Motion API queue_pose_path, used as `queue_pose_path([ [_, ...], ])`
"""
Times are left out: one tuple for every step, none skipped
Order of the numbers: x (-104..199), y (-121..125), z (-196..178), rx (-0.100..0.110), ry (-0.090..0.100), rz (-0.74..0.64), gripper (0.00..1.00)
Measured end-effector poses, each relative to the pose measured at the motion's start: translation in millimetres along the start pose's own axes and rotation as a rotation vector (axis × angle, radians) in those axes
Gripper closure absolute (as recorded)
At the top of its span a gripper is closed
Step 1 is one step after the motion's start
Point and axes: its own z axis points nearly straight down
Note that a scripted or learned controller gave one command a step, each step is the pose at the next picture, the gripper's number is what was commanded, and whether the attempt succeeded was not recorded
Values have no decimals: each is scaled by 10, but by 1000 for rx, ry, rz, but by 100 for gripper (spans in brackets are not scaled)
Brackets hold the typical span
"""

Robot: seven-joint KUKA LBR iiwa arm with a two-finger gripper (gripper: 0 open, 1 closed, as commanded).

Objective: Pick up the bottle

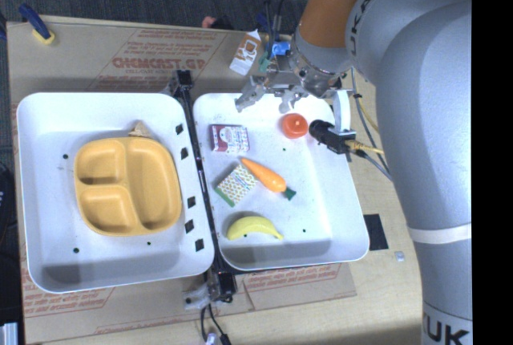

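Observation:
My gripper (265,100) hangs over the far edge of the right bin (341,211), open, its fingers spread with nothing between them. Just right of it, on the bin floor, lies a small round orange-red item (294,124); I cannot tell whether it is the bottle. Nearer the camera lie a maroon carton (228,139), an orange carrot (264,173), a small patterned box (236,184) and a yellow banana (252,229). All of these lie apart from the fingers.
The left bin (40,247) holds a yellow divided plate (128,184). A black clip (183,80) sits where the bins meet at the back. The grey arm (417,95) fills the right side. Cardboard (120,54) lies under both bins.

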Motion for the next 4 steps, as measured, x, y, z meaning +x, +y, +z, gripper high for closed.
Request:
queue_pose_path([
  [10, 3, -103, 2, 1, -5, 100],
  [334, -522, 187, 0, 0, -174, 100],
  [727, -971, 188, 2, 0, -69, 100],
  [823, -1758, 192, 2, 1, -328, 100],
])
